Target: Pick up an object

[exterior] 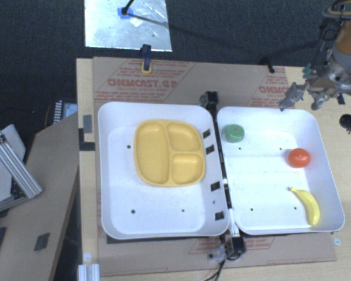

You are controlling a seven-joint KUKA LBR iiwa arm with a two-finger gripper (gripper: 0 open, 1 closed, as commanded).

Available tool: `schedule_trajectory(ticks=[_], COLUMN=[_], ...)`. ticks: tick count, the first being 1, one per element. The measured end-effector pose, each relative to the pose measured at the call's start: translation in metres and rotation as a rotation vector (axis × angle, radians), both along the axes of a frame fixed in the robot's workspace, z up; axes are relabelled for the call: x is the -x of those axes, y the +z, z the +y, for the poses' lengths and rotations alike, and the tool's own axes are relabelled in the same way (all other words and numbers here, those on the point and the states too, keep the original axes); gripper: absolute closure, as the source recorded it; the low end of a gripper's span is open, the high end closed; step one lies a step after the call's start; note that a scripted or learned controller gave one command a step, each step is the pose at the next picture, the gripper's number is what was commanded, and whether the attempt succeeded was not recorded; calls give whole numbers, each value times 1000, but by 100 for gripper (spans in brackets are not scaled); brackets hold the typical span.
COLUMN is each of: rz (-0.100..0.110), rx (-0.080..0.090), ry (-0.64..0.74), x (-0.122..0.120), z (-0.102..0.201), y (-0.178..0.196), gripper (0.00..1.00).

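Setup: 2 shallow white bins side by side on a cardboard-covered bench, the left bin [114, 215] mid-frame and the right bin [269, 215] next to it, with a row of black clips running down the seam between them.

Left bin: holds a yellow divided plate [168, 153] with 3 compartments, lying flat near the middle. Too wide and flat for 2 fingers, I'd guess, so probably not the target.

Right bin: 3 small things, well apart from each other, which looks handy since each has free room around it. A green round object [234, 133] sits in the upper left corner of that bin, an orange-red ball, maybe a tomato [299, 157], is toward the right wall, and a banana [308, 205] lies at the lower right, angled along the wall.

Gripper: the gripper [304, 97] hangs at the upper right of the frame, just past the top edge of the right bin, and its 2 fingers are spread apart with nothing between them.

Arm: grey with the orange band showing at the far upper right.

Task status: nothing picked up yet, my read is it's staged above the bin before going down.

Likely pick: the tomato is nearest the gripper, but it's round and could roll off.

Background: a shiny metal sheet [127, 15] lies at the top of the frame.
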State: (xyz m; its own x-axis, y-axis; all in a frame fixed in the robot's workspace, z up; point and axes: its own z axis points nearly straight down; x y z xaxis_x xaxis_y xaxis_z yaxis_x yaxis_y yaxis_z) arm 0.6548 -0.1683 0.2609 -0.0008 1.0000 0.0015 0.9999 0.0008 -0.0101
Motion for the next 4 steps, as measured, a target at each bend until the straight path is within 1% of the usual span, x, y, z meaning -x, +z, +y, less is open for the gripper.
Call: schedule_trajectory(ticks=[1, 2, 3, 4], rz=[-12, -8, -7, -8], rx=[2, 1, 1, 1], ry=[3, 2, 0, 5], x=[-2, -6, -5, -11], z=[1, 1, -3, -3], y=[8, -54, -116, -176], gripper=[0, 0, 0, 0])
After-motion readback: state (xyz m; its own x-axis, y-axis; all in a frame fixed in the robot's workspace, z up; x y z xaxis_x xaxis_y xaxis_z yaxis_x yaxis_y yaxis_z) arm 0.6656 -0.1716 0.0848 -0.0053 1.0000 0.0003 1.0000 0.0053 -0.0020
